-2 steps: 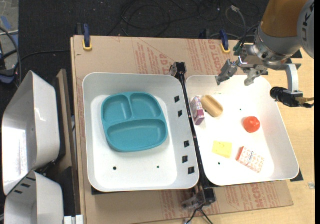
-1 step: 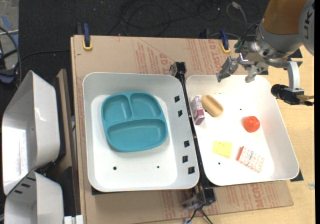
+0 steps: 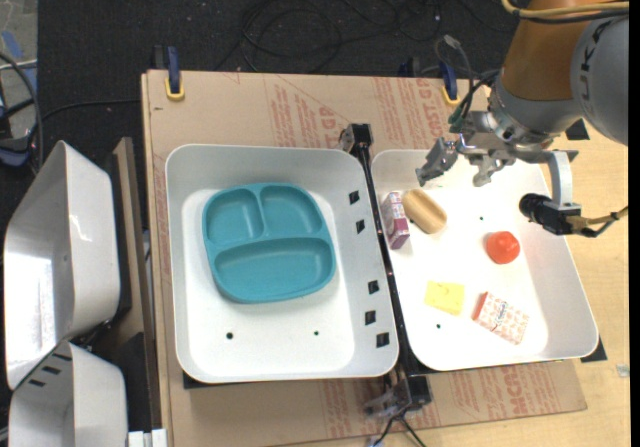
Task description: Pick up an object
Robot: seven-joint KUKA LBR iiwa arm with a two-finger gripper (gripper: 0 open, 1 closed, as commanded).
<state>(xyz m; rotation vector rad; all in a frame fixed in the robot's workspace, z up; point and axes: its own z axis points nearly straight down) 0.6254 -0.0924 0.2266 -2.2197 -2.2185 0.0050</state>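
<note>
My gripper [image 3: 462, 164] hangs over the far part of the right bin [image 3: 560, 335], its two fingers spread apart with nothing between them. Just below and left of it lies a tan bread-like roll [image 3: 426, 212] beside a small purple and white carton [image 3: 397, 219]. A red ball-like object [image 3: 503, 247] sits near the bin's middle right. Closer to the front lie a yellow block [image 3: 445, 296] and a red-patterned white packet [image 3: 500, 318].
The left bin [image 3: 190, 335] holds a teal divided plate [image 3: 268, 241]. A black divider with clips [image 3: 375, 255] runs between the bins. A black cable fitting [image 3: 548, 211] hangs over the right bin's right side. White tubs [image 3: 60, 245] stand off the bench at left.
</note>
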